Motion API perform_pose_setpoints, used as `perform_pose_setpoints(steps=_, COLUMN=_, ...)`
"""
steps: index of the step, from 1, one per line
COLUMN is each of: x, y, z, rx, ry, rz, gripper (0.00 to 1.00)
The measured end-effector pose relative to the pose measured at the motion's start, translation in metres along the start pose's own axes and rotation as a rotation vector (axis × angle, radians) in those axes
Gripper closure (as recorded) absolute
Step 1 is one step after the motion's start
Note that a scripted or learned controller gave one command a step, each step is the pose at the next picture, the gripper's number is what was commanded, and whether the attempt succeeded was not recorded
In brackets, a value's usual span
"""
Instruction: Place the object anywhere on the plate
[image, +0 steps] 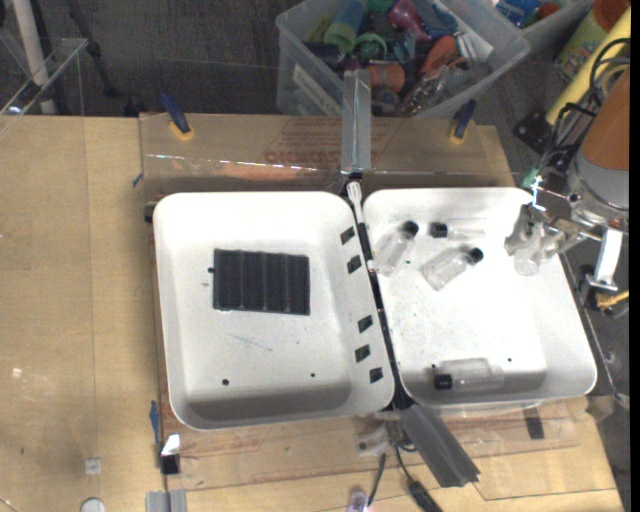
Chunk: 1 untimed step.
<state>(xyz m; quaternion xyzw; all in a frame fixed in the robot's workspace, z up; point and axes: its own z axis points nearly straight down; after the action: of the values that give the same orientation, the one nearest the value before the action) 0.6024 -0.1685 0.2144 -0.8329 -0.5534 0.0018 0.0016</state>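
Camera view: unlabelled clear vials near hand.

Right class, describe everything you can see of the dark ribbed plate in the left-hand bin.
The dark ribbed plate is a flat black rectangle with parallel ridges running front to back, matte, perhaps plastic or rubber. It lies flat on the floor of the left white bin, toward the middle and slightly to the rear. Nothing rests on it and nothing else touches it.

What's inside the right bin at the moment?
The right bin holds clear vials with black caps: a cluster near its far edge and one by its near wall. The tool covers the far right corner.
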Motion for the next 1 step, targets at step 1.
perform_pose_setpoints(steps=1, x=0.0166, y=-0.03, z=-0.0439, rx=-0.004, ry=0.001, rz=0.28, gripper=1.0)
